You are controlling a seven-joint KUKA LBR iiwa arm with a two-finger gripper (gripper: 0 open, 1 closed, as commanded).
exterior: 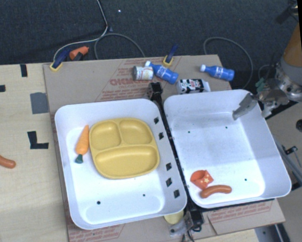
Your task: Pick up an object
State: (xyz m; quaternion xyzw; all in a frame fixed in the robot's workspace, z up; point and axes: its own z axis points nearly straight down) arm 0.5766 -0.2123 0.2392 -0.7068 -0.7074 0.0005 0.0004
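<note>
From above, the end effector point(244, 107) hangs over the right bin's point(259, 133) upper right edge; whether its tips are spread I cannot tell. A red piece point(202, 178) (perhaps a pepper) and a sausage point(216, 190) lie near that bin's front wall.

Grey arm point(289, 84), orange band point(294, 49), slim grey claw point(243, 107)

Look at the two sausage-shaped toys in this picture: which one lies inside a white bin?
The orange-red sausage in the right white bin, beside the red pepper-like toy. The other sausage lies on the wooden bench, left of both bins.
</note>
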